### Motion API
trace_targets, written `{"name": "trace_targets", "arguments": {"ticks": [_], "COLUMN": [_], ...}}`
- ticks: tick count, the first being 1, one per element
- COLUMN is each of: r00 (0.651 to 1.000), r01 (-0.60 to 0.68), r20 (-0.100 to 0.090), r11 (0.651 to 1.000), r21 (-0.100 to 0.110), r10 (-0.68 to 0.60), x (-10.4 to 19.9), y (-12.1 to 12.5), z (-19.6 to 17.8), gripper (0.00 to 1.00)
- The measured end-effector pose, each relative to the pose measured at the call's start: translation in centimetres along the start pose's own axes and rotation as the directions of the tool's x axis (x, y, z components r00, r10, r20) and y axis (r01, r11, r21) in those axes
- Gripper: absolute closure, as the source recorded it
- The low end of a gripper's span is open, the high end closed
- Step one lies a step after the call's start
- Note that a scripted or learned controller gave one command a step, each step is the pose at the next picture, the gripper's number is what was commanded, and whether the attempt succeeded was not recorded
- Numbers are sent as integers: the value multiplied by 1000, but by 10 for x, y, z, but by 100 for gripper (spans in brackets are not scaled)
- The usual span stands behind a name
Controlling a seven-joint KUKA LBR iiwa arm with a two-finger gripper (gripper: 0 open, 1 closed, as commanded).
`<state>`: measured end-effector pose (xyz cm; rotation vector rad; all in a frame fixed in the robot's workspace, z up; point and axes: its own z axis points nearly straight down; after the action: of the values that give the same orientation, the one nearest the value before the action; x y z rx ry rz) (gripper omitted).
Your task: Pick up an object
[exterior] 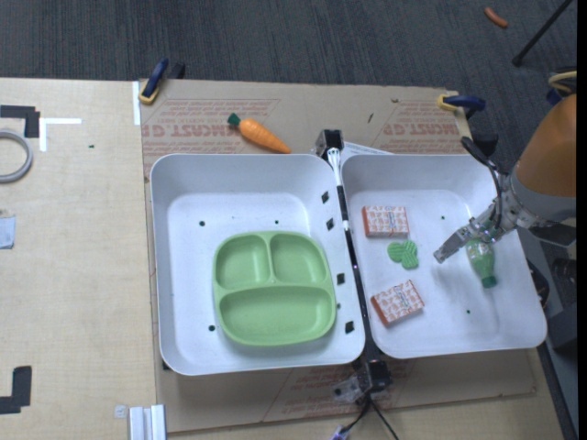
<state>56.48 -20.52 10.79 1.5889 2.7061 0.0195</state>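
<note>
The right bin holds a small green bottle with a darker cap, lying near its right wall. My gripper sits low over the bin, directly above and just left of the bottle's upper end, touching or almost touching it. I cannot make out whether the bottle is gripped. To the left in the same bin lie a green ridged piece and two red-and-white cartons, one at the back and one at the front.
A green divided plate lies in the left bin. A toy carrot rests on the cardboard behind the bins. Blue clamps hold the cardboard's far corners. The arm's orange band hangs over the right edge.
</note>
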Motion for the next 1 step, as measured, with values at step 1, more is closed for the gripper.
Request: {"name": "trace_targets", "arguments": {"ticks": [1], "r00": [1000], "r01": [-3], "r20": [7], "r11": [1000], "r21": [2], "r10": [3], "x": [-2], "y": [-2], "z": [-8], "gripper": [100]}}
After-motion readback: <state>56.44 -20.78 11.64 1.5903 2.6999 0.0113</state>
